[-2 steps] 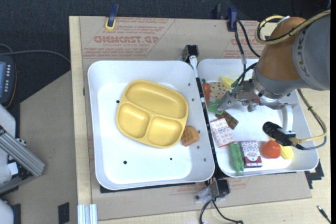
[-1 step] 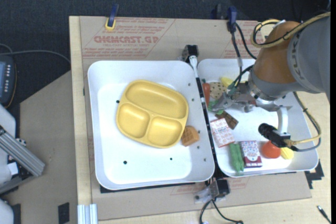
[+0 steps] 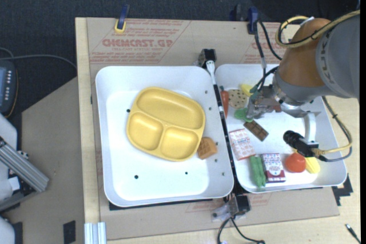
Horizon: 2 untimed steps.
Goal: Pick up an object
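The brown bar (image 3: pixel 255 130) lies in the right bin (image 3: pixel 337 177), just below and slightly left of the gripper (image 3: pixel 255 107), and seems the likeliest thing for a pick. Its long axis runs slantwise, from upper left to lower right. Whether the gripper has closed on anything I cannot tell; it hangs low over the bin with the bar's upper end close under it. Relative to the bar, the red-and-white packet (image 3: pixel 241 143) sits just to its lower left, the green piece (image 3: pixel 257 171) further below, and the orange round thing (image 3: pixel 295 162) well to its lower right. In my judgement, a short descent toward the bar's upper end is what counts.
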Available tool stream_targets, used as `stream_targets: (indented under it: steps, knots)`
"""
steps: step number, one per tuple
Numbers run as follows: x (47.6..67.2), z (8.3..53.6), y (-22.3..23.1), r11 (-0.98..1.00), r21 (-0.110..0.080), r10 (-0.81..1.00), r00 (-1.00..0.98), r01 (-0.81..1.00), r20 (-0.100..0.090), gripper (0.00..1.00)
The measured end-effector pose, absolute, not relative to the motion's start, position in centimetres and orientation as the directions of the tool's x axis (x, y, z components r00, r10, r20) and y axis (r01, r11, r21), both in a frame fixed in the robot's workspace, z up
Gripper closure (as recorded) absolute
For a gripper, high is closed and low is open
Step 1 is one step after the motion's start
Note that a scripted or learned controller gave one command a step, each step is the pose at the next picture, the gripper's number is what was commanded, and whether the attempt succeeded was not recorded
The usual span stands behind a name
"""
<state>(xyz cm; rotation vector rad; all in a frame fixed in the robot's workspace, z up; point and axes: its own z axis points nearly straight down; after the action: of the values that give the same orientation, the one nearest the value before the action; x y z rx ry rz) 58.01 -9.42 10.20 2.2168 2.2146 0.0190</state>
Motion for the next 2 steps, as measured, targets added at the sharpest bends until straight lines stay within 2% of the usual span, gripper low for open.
stream_targets:
  steps: [1,2]
  knots:
    - [57.8,14.5,-9.4,0.001,0.005,1.0,-0.001,1.0,-0.001,1.0]
    - [58.1,20.9,-9.1,0.001,0.006,1.0,-0.001,1.0,-0.001,1.0]
